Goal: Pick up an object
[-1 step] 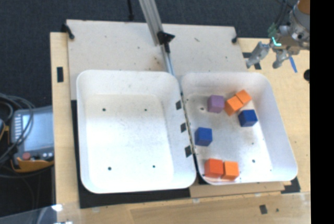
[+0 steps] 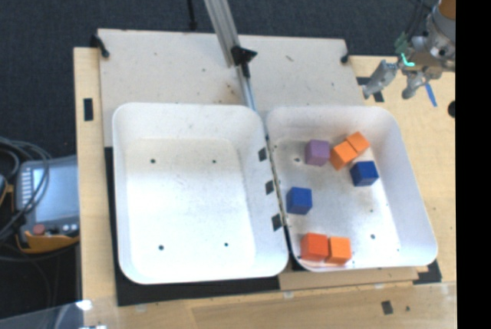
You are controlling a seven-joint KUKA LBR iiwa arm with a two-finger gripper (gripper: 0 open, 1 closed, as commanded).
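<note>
The gripper (image 2: 395,82) hangs outside the right bin (image 2: 410,166), its fingers spread wide and holding nothing. 6 blocks lie inside, the purple block (image 2: 317,152) nearest. I think the approach step comes next: move over 1 block and descend.

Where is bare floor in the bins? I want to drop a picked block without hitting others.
The left bin has open floor from wall to wall. In the right bin, bare patches lie centre-right, between the blue cube and the orange pair. It is crowded near the purple cube and orange block.
</note>
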